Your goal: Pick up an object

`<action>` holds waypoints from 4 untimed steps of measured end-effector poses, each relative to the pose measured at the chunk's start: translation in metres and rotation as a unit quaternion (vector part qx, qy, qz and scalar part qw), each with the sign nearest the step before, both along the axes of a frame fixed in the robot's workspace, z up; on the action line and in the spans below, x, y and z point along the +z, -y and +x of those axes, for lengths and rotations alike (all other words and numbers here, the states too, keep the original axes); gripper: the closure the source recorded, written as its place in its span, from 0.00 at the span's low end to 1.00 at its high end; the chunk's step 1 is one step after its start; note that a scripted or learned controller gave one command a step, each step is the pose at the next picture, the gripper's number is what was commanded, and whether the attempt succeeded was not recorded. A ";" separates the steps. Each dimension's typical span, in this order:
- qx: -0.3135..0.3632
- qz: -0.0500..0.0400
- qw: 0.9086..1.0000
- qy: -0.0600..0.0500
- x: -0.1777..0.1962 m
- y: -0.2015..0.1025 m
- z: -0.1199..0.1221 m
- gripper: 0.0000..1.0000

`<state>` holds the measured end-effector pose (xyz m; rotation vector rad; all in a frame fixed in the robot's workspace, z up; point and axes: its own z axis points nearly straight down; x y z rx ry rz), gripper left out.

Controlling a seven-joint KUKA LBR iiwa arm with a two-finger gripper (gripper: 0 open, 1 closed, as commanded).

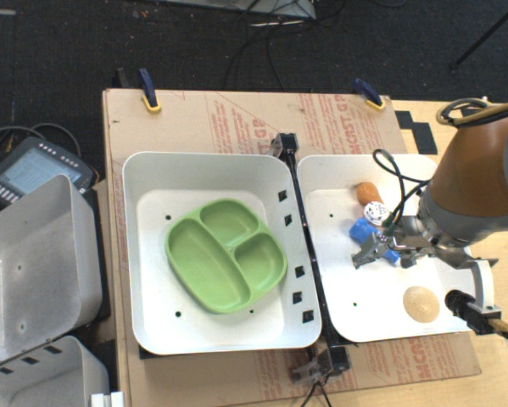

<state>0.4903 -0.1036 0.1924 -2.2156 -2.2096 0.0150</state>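
In the right bin (pixel 338 320) lie an orange object (pixel 368 192), a white die with dark dots (pixel 373 213), a blue block (pixel 361 230) and a tan round object (pixel 421 303). My gripper (pixel 382 253) hangs low over the middle of this bin, just below and right of the blue block. A small blue piece (pixel 393 255) shows right at the gripper's tip; whether it is held is unclear. The arm's grey and orange body hides the bin's right side.
The left bin (pixel 143 227) holds a green three-compartment plate (pixel 226 254). A black divider (pixel 303 244) runs between the bins. Grey equipment (pixel 33 227) stands off the bench to the left. Clamps (pixel 150 96) hold the cardboard's back edge.
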 end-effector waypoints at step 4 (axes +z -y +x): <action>-0.001 -0.001 1.000 0.007 -0.091 -0.001 -0.004 1.00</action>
